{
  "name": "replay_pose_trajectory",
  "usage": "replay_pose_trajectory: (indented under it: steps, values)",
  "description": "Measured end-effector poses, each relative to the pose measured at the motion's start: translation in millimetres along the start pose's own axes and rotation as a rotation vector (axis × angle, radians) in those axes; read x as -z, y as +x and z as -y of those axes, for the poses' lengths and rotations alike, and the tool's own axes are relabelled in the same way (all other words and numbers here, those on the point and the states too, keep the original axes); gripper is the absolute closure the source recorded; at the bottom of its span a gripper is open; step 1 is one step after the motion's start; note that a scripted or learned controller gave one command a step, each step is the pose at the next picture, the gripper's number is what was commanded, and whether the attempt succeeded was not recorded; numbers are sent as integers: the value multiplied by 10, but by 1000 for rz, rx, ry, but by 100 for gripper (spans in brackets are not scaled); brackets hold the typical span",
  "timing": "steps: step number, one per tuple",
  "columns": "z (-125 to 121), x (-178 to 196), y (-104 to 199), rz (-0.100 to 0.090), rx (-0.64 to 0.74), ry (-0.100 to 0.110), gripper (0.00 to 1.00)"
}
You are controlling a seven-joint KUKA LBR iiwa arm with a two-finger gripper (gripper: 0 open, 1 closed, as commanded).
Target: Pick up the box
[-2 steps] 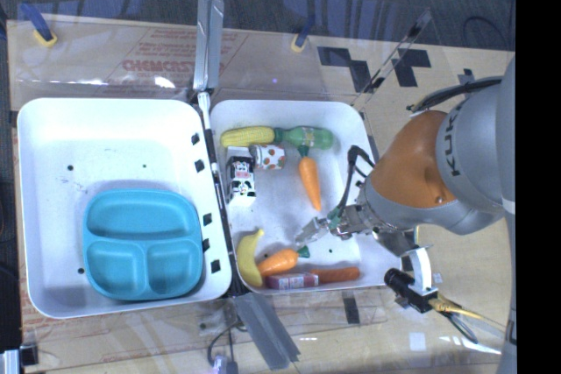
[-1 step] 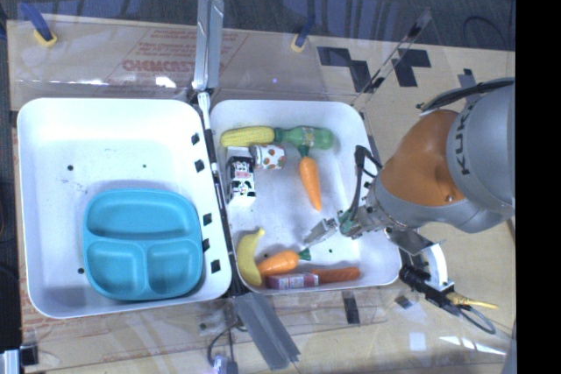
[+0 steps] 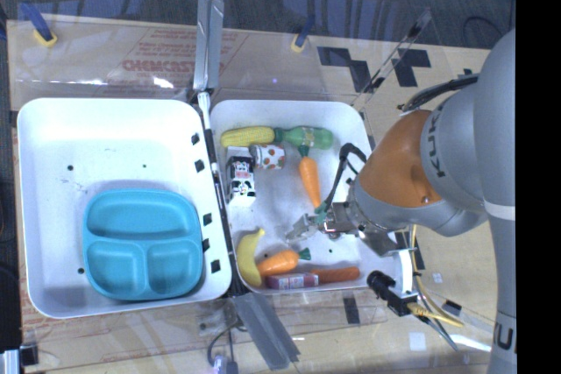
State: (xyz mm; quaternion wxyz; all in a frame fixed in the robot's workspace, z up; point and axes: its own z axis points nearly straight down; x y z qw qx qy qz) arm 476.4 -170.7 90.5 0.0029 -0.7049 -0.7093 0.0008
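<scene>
Looking down on the bench, we note the gripper (image 3: 308, 226) low over the middle of the right bin (image 3: 351, 114), reaching in from the right beneath the arm's orange band (image 3: 394, 166). Its metal tip is blurred against the white floor, so we cannot tell how far it is parted, and we see nothing held in it. The box (image 3: 241, 175), a small carton with black-and-white cow markings, stands against the right bin's left wall, well apart from the gripper. Just behind the box lies a corn cob (image 3: 248, 136), with a green bottle-like item (image 3: 307, 137) beside it along the far wall. A carrot (image 3: 309, 179) lies between box and gripper. At the near wall we record a banana (image 3: 249, 257), a second carrot (image 3: 279, 262) and a red sausage-like stick (image 3: 337, 275). The left bin (image 3: 53, 127) holds a blue compartment tray (image 3: 145, 245).
</scene>
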Motion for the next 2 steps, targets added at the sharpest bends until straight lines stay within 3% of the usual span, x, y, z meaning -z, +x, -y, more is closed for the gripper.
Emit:
replay_pose_trajectory:
  steps: [1, 2]
  values:
    - [-2, 14, -395, 2, -36, -4, 0]
    - [-188, 304, -101, 4, 238, -5, 0]
